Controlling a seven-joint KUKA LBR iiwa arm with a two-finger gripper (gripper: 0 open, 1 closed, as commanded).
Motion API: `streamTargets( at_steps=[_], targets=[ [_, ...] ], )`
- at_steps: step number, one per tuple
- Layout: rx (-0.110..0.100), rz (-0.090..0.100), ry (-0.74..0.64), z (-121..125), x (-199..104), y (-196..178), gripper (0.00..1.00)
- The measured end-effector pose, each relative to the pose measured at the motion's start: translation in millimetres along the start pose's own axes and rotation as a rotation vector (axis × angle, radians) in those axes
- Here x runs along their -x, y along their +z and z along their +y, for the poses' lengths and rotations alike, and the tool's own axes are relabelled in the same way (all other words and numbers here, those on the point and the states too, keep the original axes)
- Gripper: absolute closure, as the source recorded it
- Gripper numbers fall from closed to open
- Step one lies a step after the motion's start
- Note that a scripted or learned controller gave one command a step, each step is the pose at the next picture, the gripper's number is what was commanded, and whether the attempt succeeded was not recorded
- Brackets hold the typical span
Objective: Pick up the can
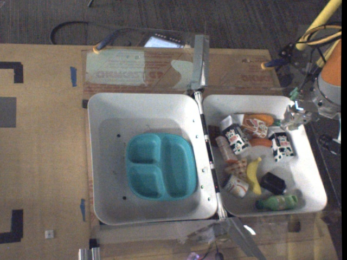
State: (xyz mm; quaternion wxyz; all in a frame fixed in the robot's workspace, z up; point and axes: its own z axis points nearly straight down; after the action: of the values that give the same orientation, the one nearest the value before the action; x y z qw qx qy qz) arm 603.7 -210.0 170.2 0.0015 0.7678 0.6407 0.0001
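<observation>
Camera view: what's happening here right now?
The gripper hovers at the far right corner of the right bin, holding nothing that shows. That bin holds the clutter: a can near its front, a banana, two cow-print cartons and a green bottle. The left bin holds a teal divided tray.

**Two bins, hand at right bin's far-right rim**

Landmark: right bin (317, 186). Left of it, touching along the shared edge, the left bin (103, 118) with a teal divided tray (161, 166) inside. Hand (295, 115) over the right bin's upper right rim; finger state unreadable. Inside the right bin: two cow-print cartons (235, 138) (281, 147), a banana (253, 170) near centre, a black block (272, 182) just right of the banana, a green bottle (277, 201) lying along the near wall. No can identifiable in the clutter. Both bins sit on the table (43, 161).
</observation>
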Motion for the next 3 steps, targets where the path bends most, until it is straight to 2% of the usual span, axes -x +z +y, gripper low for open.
streamTargets(
  at_steps=[1,2,3],
  targets=[
    [0.000,0.000,-0.046,61.9,-16.9,13.0,1.00],
    [0.001,0.000,0.053,63.5,-10.3,10.2,1.00],
    [0.000,0.000,0.054,63.5,-10.0,10.2,0.00]
  ],
)
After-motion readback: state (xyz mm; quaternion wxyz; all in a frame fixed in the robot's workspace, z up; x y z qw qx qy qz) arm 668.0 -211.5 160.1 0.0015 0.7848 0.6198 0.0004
